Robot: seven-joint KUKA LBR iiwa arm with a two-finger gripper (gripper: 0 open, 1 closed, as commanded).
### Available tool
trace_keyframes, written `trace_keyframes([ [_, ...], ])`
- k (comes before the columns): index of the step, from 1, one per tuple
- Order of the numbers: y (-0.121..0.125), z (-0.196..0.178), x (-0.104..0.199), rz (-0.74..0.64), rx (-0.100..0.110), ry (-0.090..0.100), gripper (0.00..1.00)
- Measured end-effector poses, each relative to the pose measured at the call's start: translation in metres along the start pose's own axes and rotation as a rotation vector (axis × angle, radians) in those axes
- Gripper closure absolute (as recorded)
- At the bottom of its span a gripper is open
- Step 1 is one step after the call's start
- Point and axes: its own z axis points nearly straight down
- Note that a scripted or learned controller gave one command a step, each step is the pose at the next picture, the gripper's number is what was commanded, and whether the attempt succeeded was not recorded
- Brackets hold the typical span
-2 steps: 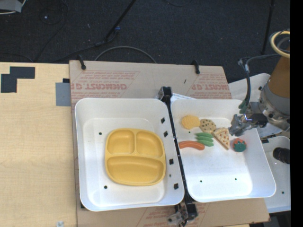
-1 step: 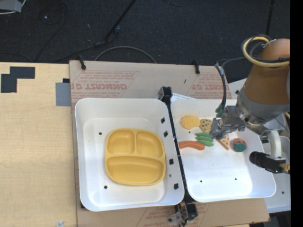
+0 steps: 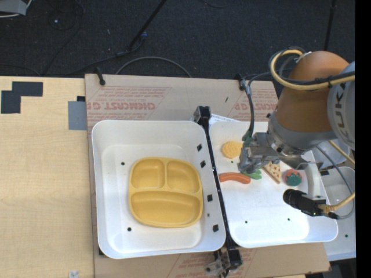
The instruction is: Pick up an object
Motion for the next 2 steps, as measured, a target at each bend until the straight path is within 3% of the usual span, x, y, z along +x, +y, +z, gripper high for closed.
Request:
trace_keyframes([
  [2,-0.032,0.022,0.092,-0.001,0.002,0.000,1.00],
])
